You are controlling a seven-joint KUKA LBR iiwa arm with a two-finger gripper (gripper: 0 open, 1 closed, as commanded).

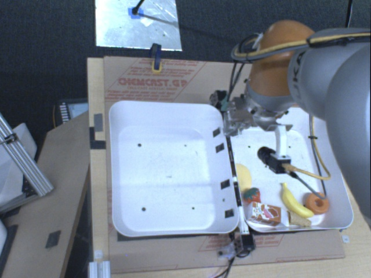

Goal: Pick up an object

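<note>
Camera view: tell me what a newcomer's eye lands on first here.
The big grey arm with its orange band fills the upper right, reaching over the right bin. A cluster of small items lies along that bin's near edge, including a yellow banana. The left bin spreads broad and white beside it.

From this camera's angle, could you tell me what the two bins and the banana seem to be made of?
Left bin and right bin: probably moulded plastic, smooth matte white with rounded rims. Banana: likely a plastic toy, judging by its uniform glossy yellow, though that look leaves it open.
</note>
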